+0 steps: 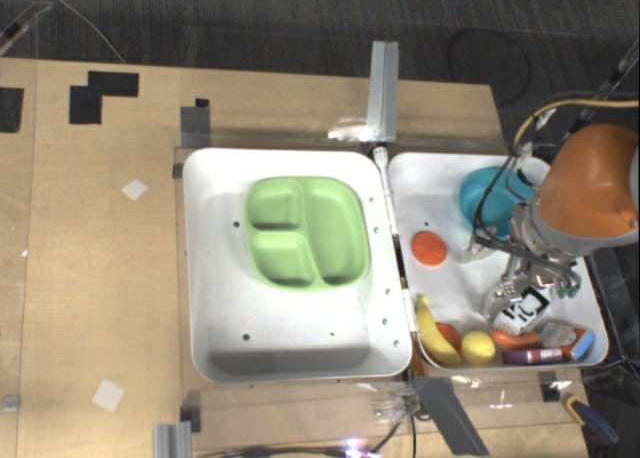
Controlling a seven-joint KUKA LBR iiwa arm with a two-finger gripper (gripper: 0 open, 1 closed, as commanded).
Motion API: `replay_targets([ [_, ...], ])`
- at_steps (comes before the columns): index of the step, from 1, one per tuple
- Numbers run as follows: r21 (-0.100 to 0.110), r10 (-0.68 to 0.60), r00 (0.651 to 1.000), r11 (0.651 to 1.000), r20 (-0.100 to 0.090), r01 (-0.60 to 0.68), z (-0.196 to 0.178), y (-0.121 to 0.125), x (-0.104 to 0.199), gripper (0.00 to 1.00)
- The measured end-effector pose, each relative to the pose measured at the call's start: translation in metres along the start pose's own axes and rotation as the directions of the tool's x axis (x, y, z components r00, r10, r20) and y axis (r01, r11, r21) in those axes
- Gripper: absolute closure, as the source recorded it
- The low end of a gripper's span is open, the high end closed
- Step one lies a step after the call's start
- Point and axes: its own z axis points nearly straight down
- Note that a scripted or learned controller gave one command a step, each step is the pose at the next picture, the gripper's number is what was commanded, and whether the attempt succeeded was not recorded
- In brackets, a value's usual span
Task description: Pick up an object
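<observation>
banana and lemon lie in the right bin's near corner. gripper hangs just above them, near a marker. i cannot tell how it is set. green tray sits in the left bin.

**Hidden and cut off in the right bin**

The arm runs off the right edge, its orange band covering the right side of the teal object, whose shape cannot be told. The gripper is a small tangle of metal and cable; its finger spacing is unreadable. The items heaped at the right bin's lower edge overlap, and the small ones beside the lemon stay unidentifiable.
</observation>
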Motion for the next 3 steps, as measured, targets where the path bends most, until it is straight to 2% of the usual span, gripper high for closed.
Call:
replay_targets([
  [1,0.001,0.024,1.0,1.0,-0.01,-0.024,0.002,-0.055,0.016,0.0],
  [2,0.005,0.018,1.0,1.0,0.003,-0.018,-0.013,-0.054,0.011,1.0],
  [3,0.004,0.017,1.0,1.0,0.002,-0.017,-0.012,-0.054,0.011,0.0],
])
